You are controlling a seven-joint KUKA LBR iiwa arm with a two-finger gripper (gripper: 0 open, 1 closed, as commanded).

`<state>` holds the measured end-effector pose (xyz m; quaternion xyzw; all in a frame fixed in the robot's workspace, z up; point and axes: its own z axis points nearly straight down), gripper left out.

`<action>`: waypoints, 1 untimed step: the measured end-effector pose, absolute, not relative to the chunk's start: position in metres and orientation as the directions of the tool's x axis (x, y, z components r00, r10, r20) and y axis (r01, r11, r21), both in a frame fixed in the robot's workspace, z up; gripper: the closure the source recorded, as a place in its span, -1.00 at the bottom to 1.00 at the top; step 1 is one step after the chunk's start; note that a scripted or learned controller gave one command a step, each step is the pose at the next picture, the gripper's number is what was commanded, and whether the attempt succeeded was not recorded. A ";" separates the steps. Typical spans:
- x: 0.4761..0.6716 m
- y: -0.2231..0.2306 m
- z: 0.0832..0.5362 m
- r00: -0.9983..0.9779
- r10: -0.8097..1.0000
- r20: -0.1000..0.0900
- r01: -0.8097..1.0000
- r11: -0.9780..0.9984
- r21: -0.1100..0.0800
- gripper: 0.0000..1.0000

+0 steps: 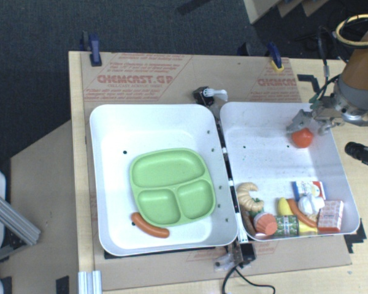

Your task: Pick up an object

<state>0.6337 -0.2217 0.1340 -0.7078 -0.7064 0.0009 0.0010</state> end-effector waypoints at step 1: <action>0.638 -0.218 0.090 -0.002 1.000 0.004 1.000 0.002 -0.005 -1.00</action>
